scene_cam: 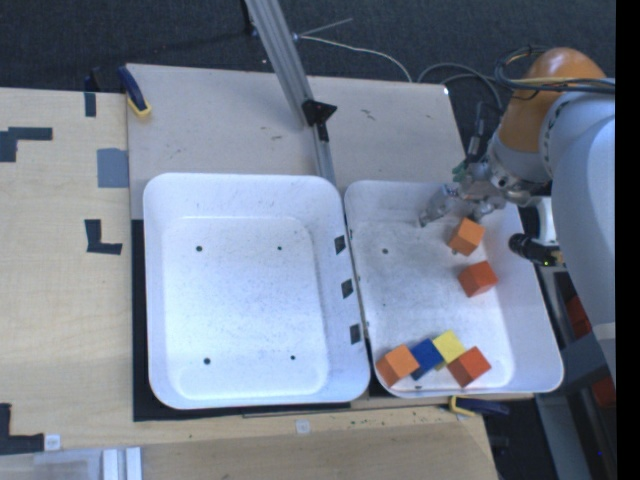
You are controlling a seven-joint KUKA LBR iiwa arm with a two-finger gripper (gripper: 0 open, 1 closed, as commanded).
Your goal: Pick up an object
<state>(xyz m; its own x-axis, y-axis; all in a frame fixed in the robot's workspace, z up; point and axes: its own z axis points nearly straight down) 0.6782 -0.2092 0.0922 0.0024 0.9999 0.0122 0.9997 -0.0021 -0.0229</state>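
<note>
The gripper (462, 211) hangs over the upper part of the right bin (400, 208), at the end of the grey arm (580, 158) that comes in from the right. Its metal fingers (437, 211) splay outward to the left, and an orange block (465, 236) sits directly beneath them, tilted at an angle. The block's top edge meets the underside of the gripper, so it looks pinched or at least touched there (whether the fingers truly close on it, or how wide they stand, cannot be told from this slant).

Just below and slightly right of that block lies a red-orange block (478, 278), apart from the gripper and flat on the bin floor. Along the near wall of the same bin four more blocks huddle together: an orange block at the left (400, 362), a blue block (427, 355) touching it, a yellow block (449, 346) behind the blue one, and a red block (469, 365) at the right end.

The left bin (160, 268) stands beside the right one, their rims touching.
</note>
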